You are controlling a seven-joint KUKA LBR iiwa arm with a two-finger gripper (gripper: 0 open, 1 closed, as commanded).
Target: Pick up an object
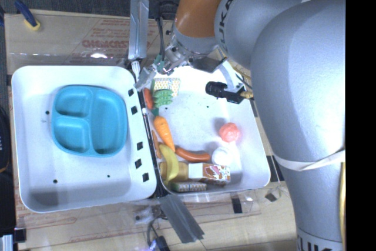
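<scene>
Camera view: right bin (258, 170), near edge holds flat packet (216, 173), banana (169, 163), sausage (191, 154), white ball (222, 156). Pink ball (230, 131) just beyond, carrot (164, 130) by left wall. Left bin (29, 144) holds blue divided tray (90, 119). Farther back, corn cob (165, 89) lies at right bin's far left corner, gripper (160, 67) just above it; cannot tell finger state. Grey arm (276, 26) with orange band (197, 3) covers right side.
</scene>
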